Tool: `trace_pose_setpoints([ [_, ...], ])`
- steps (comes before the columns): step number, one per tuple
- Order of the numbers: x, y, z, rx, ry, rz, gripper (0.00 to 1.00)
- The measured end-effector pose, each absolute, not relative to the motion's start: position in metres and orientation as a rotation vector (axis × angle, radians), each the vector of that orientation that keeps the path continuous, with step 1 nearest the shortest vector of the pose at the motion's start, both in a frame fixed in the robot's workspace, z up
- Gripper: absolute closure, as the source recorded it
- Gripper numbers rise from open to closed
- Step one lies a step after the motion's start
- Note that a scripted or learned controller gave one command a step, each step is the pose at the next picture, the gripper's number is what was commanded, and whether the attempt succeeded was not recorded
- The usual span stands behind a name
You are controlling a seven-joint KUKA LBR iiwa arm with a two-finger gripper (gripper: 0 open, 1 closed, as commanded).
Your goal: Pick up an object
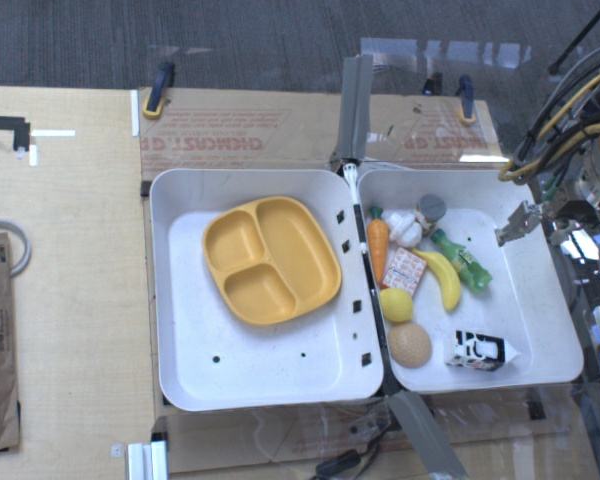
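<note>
Broadly, two white bins sit side by side on the surface. Left bin (180, 368): a yellow divided plate (270, 259). Right bin (540, 338): banana (442, 274), carrot (378, 248), green bottle (462, 263), lemon (397, 305), tan ball (410, 345), black-and-white carton (478, 350). Pincer (520, 223) hangs over the right bin's far right rim; whether it is wide or narrow cannot be told.

bins (170, 298): 2 | plate (271, 260): 1 | carrot (378, 248): 1 | banana (442, 276): 1 | lemon (397, 305): 1 | bottle (461, 262): 1
</note>
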State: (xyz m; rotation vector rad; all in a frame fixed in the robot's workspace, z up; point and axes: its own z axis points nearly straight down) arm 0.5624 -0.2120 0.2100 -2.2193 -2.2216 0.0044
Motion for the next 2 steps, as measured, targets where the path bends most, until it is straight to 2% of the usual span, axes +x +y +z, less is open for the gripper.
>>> trace_pose_setpoints([
  [1, 0.5616, -0.1768, 0.0917, -2.118, -2.321, 0.002, 0.0],
  [2, 0.5615, -0.1784, 0.1007, -2.123, -2.318, 0.003, 1.0],
])
